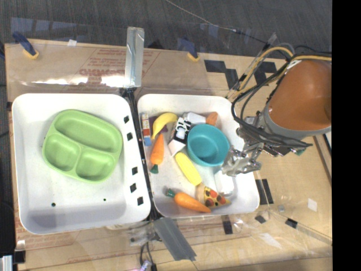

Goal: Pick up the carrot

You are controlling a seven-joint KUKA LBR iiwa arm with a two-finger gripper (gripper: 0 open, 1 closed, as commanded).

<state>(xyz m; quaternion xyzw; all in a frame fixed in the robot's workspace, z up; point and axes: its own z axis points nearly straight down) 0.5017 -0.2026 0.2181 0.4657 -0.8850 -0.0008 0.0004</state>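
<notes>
Item: metal two-finger claw (pixel 241 164) on the grey arm with the orange band (pixel 299 97), recorded at the right rim of the right-hand shallow white bin (pixel 194 101), just beside the teal plastic bowl (pixel 207 144); whether it stood wide or narrow could not be told from this slant, and nothing was seen between its parts. Step in hand, as judged: the approach, with no grasp yet made. To do it well, the claw would have needed to travel toward the bin's near wall, clear of the bowl, and close across the narrow width of the target near its middle, not along its length. Target: orange tapered toy carrot with a dark green stub at its blunt end (pixel 188 202), lying flat and roughly crosswise near the front of the right bin, its tip beside a small multicoloured toy (pixel 211 196). Caution: a second orange carrot-like piece (pixel 157 149) lay upright in the picture at the bin's left wall, below a yellow plastic banana (pixel 162 121). Adjacent: pale yellow oblong toy (pixel 189 169). Left bin (pixel 34 208): lime-green three-compartment plate (pixel 83 145). All carried on a cardboard-coloured worktop (pixel 293 230).
</notes>
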